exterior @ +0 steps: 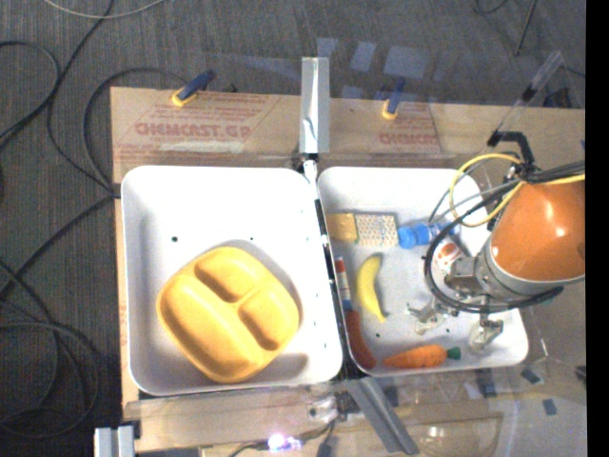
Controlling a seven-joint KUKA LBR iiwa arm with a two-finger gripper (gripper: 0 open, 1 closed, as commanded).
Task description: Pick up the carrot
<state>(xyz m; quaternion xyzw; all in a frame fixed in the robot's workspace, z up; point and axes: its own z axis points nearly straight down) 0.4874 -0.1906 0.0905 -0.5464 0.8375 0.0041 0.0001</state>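
Just beside the gripper (455,324), a tapered orange carrot (415,356).

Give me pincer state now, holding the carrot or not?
Pincer: looks open, holding nothing; it sits in the right bin just above the carrot, which lies on the bin floor.
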